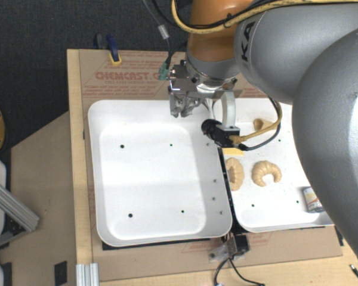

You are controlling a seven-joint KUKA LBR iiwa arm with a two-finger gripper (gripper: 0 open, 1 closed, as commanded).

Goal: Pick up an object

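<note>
My gripper (182,107) hangs over the far edge of the left white bin (107,177), near the bin's back right corner. Nothing shows under it or in it. In the right bin (268,216) lie a tan croissant (267,173), a second tan pastry (234,173) against the wall between the bins, and a small tan piece (261,124) further back. All three are to the right of the gripper and nearer the front. The grey arm hides much of the right bin.
A small wrapped item (312,199) lies at the right bin's front right, partly under the arm. A black cable clamp (218,131) with a yellow cable hangs over the wall between the bins. Both bins rest on a brown board (131,70).
</note>
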